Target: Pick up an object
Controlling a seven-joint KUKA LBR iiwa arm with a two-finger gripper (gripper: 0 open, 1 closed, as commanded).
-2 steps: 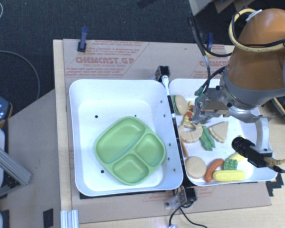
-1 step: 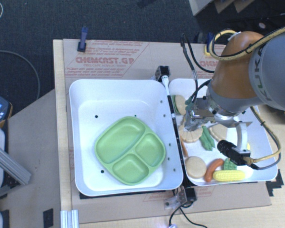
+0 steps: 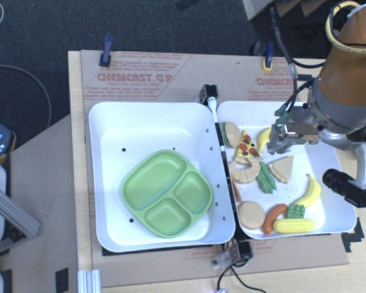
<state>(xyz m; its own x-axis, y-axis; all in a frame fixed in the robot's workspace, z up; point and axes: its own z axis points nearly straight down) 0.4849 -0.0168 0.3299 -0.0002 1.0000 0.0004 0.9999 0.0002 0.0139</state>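
Gripper point(image 3: 279, 140) poised over toy food in the right bin point(image 3: 329, 163)

Taking the green divided plate point(image 3: 166, 191) in the left bin point(image 3: 110, 163) as landmark: the arm's gripper hangs well to the plate's upper right, above the right bin's far half, and whether it is clenched or released cannot be told, nor is anything seen gripped in it. Just below the gripper lies a sandwich wedge point(image 3: 282, 168), with a green bean pod point(image 3: 266, 179) beside it. Nearer the plate sit a pizza slice point(image 3: 246, 146) and a round cracker point(image 3: 244, 173). Lower right of the plate lie a cookie point(image 3: 251, 213), a sausage point(image 3: 272, 218), a corn cob point(image 3: 294, 226) and a banana point(image 3: 311, 191)
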